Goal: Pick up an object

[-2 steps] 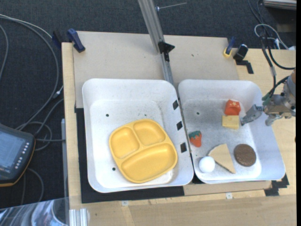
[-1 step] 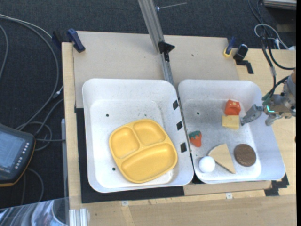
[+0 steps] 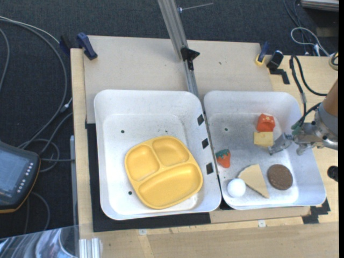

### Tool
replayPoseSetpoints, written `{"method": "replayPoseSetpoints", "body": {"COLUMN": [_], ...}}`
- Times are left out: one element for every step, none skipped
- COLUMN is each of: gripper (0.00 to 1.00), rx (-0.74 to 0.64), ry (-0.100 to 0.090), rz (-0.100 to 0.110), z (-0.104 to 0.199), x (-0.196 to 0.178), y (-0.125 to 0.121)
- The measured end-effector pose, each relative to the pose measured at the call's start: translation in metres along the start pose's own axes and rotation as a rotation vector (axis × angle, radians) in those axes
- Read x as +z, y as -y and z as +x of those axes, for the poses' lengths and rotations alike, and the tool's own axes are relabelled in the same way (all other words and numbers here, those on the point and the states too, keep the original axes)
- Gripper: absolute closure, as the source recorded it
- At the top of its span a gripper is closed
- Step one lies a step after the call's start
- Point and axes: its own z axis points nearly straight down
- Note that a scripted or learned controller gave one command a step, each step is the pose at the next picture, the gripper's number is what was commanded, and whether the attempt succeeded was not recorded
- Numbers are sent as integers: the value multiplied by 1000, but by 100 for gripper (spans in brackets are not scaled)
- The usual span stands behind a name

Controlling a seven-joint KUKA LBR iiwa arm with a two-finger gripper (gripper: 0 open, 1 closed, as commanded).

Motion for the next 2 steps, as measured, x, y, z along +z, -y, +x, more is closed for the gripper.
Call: {"method": "replayPoseSetpoints", "body": {"gripper": [0,0], "rx": [-1,-1], "ry": [-1,1], "rz": [0,-3], "z": [9,10], "x": [53,66], "y": [7,7]}}
